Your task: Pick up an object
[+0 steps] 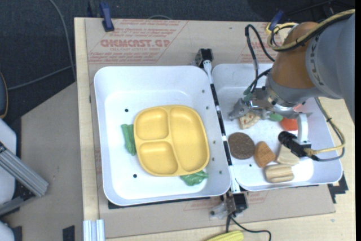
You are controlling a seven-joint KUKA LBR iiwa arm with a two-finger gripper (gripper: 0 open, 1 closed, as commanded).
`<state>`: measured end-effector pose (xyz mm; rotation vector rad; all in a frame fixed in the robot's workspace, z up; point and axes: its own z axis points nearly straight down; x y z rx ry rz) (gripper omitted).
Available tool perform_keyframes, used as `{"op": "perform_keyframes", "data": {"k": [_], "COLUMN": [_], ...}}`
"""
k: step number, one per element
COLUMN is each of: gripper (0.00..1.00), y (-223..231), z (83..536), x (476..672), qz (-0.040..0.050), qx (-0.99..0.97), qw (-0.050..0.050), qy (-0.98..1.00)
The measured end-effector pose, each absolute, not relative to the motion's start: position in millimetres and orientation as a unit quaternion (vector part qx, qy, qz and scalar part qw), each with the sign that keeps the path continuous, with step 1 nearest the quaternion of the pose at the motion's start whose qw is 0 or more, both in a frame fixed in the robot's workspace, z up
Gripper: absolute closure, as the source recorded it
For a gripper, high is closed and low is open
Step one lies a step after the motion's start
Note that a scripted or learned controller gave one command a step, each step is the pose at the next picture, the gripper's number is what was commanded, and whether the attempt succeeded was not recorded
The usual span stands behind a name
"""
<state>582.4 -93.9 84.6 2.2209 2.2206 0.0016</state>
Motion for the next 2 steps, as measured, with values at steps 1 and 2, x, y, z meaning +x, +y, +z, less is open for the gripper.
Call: {"op": "perform_keyframes", "data": {"k": [1, 2], "gripper": [1.00, 1.00], "y": [-94, -14], "z": [94, 185], "x": [582.7, 586.4], "qz": [0.0011, 0.0008], "qx": [0.707, 0.707], "qw": [0.001, 0.000], "qy": [0.707, 0.708]}}
